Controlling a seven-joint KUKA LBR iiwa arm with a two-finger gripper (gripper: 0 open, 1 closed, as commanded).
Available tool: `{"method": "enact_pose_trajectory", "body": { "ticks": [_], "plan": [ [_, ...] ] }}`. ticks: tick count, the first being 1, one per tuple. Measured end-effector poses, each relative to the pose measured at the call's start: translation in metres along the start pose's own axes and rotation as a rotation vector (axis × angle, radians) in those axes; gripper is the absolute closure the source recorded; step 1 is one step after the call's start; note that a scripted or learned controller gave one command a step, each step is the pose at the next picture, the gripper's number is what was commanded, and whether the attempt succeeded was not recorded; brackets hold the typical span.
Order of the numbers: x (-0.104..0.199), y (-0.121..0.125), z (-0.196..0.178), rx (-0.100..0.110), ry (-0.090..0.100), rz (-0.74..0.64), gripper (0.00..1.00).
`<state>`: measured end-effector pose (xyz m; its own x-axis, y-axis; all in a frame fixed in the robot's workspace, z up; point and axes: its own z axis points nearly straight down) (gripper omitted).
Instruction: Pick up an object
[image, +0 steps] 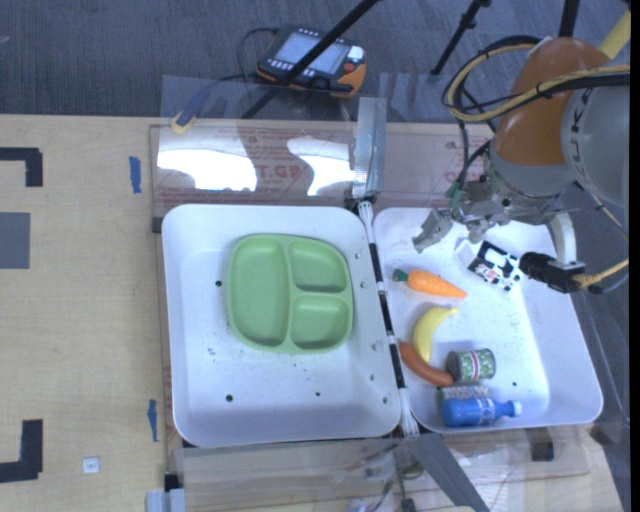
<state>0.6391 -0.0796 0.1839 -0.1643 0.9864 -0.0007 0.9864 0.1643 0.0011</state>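
The right bin (560, 370) holds an orange carrot (435, 284), a yellow banana (432, 328), a red-orange sausage-shaped piece (424, 366), a green can (470, 363) on its side and a blue bottle (476, 410) lying flat. My gripper (454, 238) hangs over the bin's far end, above and just behind the carrot. Its fingers (431, 232) are spread, so it is open with nothing between them. It touches none of the objects.
A green divided plate (290, 292) lies in the left bin (190, 380). A small black-and-white tag (495, 268) sits on the arm's wrist near the gripper. A raised divider (382, 300) separates the bins. Cables loop above the arm at top right.
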Motion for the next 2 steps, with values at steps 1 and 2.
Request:
{"method": "enact_pose_trajectory", "body": {
  "ticks": [1, 2],
  "plan": [
    [-0.009, -0.059, 0.071, 0.003, 0.002, -0.068, 0.0],
    [-0.012, -0.027, 0.084, -0.001, 0.0, -0.271, 0.0]
  ]
}}
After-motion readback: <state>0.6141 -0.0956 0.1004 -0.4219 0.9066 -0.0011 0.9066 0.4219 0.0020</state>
